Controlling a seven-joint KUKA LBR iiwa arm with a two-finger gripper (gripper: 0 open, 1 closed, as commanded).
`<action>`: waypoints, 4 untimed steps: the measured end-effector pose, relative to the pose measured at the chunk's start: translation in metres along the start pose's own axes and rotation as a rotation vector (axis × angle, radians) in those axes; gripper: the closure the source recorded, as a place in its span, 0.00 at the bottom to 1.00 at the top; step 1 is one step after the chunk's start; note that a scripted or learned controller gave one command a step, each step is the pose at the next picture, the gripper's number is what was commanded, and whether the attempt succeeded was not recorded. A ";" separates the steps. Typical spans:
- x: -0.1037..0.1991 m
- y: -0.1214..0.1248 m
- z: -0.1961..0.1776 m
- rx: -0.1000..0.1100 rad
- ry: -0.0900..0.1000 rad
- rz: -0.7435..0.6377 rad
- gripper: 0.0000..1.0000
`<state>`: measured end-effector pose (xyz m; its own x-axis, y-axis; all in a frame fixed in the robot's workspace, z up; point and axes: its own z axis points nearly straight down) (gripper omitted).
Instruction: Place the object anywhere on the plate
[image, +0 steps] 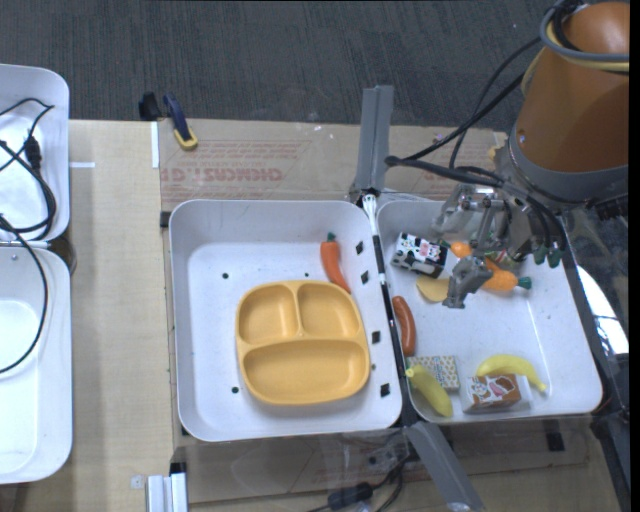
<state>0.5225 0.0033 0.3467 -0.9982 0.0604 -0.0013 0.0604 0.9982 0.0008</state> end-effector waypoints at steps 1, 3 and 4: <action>-0.003 0.000 -0.008 -0.001 -0.001 0.003 1.00; 0.033 0.072 -0.078 0.001 0.003 0.122 1.00; 0.050 0.124 0.004 -0.001 0.003 -0.492 1.00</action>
<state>0.4800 0.1304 0.3422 -0.9084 -0.4182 0.0010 -0.4182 0.9084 0.0017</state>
